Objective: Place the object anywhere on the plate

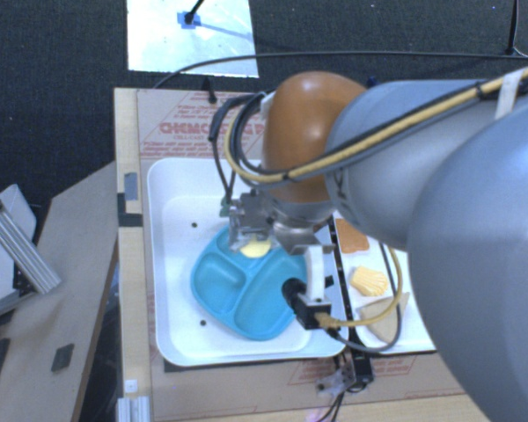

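Observation:
A blue divided plate (246,293) lies in the left white bin (180,236). A small pale yellow object (256,250) sits at the plate's upper edge, directly under the tip of my gripper (249,229). The gripper hangs low over that spot, and the wrist and the orange band above it hide most of it. Whether the yellow object is gripped or resting on the plate cannot be told from this view.
The right bin (414,341) holds an orange piece (353,236), a yellow ridged piece (370,281) and a tan piece (389,320). The arm covers most of that bin. A black cable bracket (301,304) hangs over the plate's right side.

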Motion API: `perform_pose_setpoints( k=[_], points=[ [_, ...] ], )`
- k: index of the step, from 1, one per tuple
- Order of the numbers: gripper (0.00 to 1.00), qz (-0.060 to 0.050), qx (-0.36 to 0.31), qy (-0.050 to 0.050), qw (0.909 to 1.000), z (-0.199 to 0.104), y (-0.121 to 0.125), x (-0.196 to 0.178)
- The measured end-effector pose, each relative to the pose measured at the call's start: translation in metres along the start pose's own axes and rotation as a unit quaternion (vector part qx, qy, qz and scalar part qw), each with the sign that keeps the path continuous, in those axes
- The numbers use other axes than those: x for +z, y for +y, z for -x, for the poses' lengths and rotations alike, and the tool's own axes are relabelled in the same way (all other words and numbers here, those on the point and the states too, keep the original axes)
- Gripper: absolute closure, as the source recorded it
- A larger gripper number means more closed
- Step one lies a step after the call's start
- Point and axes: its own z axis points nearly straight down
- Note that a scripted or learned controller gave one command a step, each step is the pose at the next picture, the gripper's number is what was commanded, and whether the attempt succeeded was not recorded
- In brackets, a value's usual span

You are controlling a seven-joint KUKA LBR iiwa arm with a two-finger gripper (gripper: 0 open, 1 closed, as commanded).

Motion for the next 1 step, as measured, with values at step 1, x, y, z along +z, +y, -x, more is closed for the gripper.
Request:
perform_pose_setpoints(
  k=[1],
  points=[
    [0.00,0.000,0.003,-0.001,1.0000,0.0036,0.0011,0.0000]
  ],
)
